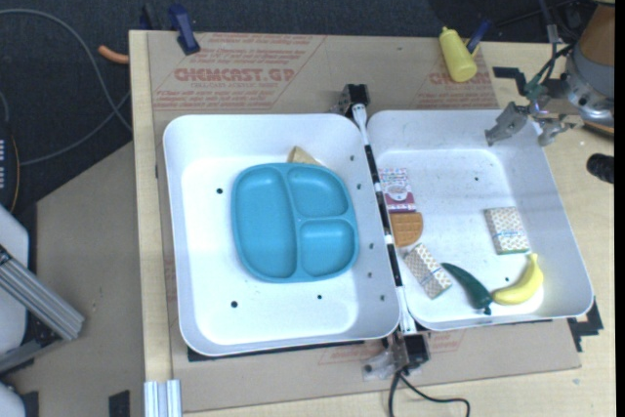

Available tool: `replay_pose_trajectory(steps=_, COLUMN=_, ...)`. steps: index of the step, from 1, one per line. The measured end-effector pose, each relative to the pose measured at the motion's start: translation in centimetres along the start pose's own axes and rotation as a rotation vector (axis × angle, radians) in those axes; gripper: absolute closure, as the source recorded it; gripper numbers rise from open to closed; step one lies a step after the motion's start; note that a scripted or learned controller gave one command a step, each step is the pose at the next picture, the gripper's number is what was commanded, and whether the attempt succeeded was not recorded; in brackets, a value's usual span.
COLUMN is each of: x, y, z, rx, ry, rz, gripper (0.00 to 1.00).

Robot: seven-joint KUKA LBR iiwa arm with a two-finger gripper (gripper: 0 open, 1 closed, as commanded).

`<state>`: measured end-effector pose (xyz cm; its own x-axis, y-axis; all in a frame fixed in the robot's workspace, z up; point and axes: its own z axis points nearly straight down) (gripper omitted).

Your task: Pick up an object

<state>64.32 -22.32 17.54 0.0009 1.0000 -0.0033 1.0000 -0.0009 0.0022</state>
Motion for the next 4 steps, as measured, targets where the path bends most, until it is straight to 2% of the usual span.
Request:
replay_pose_trajectory(steps=1, x=3.0, y=2.1, z=2.1, rx=-0.001, ry=0.003, rz=-0.002, gripper=0.0)
replay_pose_trajectory(steps=2, x=-0.2, y=-1.2, z=-2.1, rx=0.002, ry=0.001, rz=-0.001, gripper=0.0)
replay_pose_trajectory(steps=3, x=2.6, y=2.4, z=2.0, rx=0.001, ry=0.003, rz=-0.002, gripper=0.0)
replay_pose_trajectory(steps=4, x=0.4, y=-5.2, z=-0.9, rx=0.003, ry=0.002, rz=0.0, gripper=0.0)
